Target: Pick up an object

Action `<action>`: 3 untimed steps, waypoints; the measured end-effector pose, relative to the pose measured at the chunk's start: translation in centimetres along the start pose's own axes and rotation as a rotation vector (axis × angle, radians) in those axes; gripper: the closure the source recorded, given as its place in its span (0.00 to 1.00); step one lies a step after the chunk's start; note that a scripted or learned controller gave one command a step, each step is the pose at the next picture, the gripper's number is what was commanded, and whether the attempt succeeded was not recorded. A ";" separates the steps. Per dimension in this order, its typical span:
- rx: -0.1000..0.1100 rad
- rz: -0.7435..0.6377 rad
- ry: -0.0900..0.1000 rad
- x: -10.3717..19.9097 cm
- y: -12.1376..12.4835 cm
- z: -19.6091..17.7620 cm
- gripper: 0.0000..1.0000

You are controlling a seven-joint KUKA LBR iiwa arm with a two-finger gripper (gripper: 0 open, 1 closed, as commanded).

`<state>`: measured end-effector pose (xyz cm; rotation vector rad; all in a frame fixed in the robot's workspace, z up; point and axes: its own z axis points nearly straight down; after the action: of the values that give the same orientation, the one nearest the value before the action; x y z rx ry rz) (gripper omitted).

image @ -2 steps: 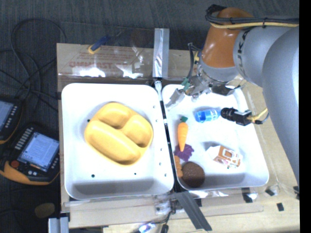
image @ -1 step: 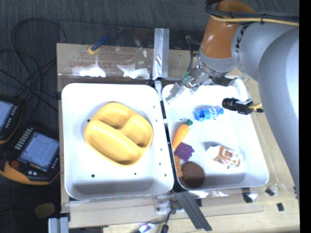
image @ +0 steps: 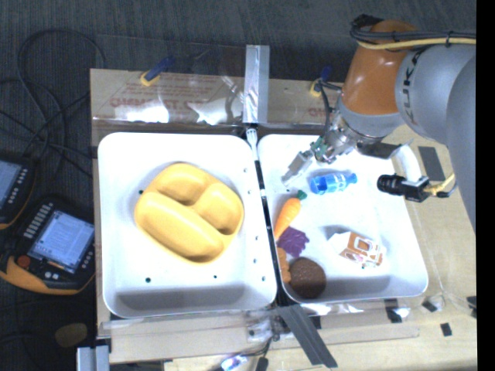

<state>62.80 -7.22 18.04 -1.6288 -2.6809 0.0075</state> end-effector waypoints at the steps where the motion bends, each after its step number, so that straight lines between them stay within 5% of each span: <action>1: -0.011 0.007 -0.005 -2.6 -2.1 9.1 0.00; 2: -0.017 -0.140 -0.013 -1.6 -4.7 9.1 0.00; 3: -0.017 -0.138 -0.008 -1.6 -4.6 8.4 1.00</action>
<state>59.36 -10.77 9.66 -1.4465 -2.8009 -0.0094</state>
